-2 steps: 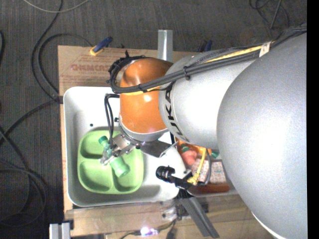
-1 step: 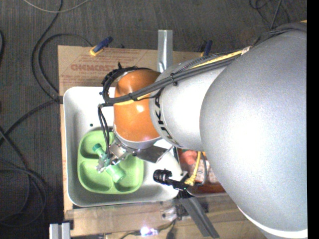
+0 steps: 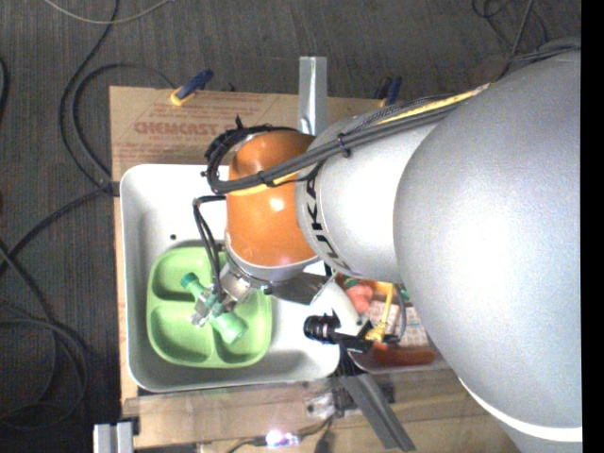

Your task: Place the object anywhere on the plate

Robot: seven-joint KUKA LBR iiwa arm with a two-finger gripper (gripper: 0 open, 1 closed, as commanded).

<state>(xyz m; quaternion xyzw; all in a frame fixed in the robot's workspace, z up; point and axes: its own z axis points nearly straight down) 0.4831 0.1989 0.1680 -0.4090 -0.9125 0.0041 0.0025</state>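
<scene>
My grey forearm (image 3: 472, 243) is bulking across the right half of the scene, nearest the camera, and black lettering is running along it beside the orange band (image 3: 269, 206); I am reading "UK" there, the rest hidden by the curve. Black cables (image 3: 283, 166) are looping over that band. Below it my jaws (image 3: 209, 305) are hanging over the green plate (image 3: 175, 333), a divided one with shallow compartments, which is lying in the left white bin (image 3: 142, 215). A teal object (image 3: 229, 324) with a flared end is lying on the plate right at the jaws, touching or nearly so; whether it is being pinched or merely lying beneath them I cannot tell, nor whether the jaws are spread or pressed together.

Just right of the plate, a black cylindrical part (image 3: 321, 327) is sticking out beneath my arm, and beside it orange, yellow and red things (image 3: 382, 324) are crowding the right bin, mostly covered by me.

The bins are sitting on a desk with a cardboard sheet (image 3: 170, 125) bearing red print, "CHEMCAST" as best I can read. A blue-and-yellow clamp (image 3: 192, 86) is gripping its far edge. Beyond, dark carpet (image 3: 57, 83) is carrying loose cables. The left bin's far half is lying bare and open.
</scene>
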